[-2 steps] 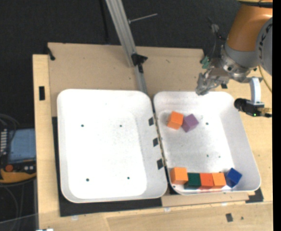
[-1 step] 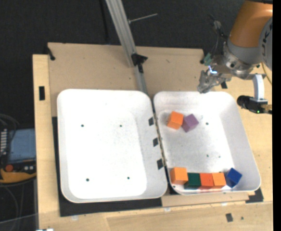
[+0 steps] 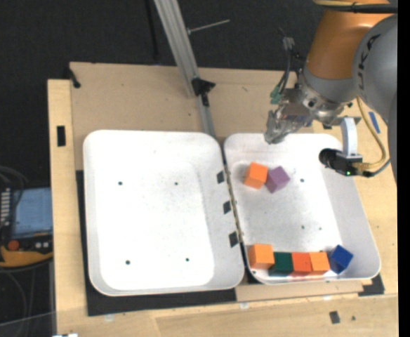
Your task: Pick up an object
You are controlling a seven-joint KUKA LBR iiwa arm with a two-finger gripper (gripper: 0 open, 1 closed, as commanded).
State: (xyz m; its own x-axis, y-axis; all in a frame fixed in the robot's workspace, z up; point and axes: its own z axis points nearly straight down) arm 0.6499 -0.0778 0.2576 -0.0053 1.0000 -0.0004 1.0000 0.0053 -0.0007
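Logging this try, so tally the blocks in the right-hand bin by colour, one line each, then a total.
Orange: 4
Purple: 1
Green: 1
Blue: 1
Total: 7 blocks

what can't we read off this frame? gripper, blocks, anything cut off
- Gripper, camera view: small and dark over the right bin's far rim; what it holds, if anything, is unreadable.
- Row of blocks at that bin's near wall: packed tight, lower faces hidden by the rim.
- Arm: cut off by the top edge.
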